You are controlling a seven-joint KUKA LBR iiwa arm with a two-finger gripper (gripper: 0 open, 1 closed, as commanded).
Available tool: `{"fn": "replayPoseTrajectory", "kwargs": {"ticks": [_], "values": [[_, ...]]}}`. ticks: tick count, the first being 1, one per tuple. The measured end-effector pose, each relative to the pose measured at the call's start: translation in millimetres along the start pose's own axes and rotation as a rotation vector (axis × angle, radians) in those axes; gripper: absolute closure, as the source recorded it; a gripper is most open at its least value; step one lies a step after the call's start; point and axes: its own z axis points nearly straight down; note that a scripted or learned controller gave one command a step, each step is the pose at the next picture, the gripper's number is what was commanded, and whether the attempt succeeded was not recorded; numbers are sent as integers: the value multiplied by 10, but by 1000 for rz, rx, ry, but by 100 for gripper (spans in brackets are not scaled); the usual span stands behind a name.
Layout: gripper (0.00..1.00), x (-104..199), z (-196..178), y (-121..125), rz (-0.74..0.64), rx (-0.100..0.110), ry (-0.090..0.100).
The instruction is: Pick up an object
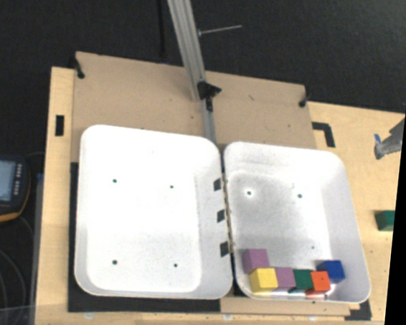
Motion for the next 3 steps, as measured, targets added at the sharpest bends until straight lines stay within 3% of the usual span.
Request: {"fn": "replayPoseTrajectory", "kwargs": {"ticks": [2, 3], "values": [[0, -333, 4, 1, 0, -1, -1], [0, 224, 489, 1, -7, 6, 3]]}}
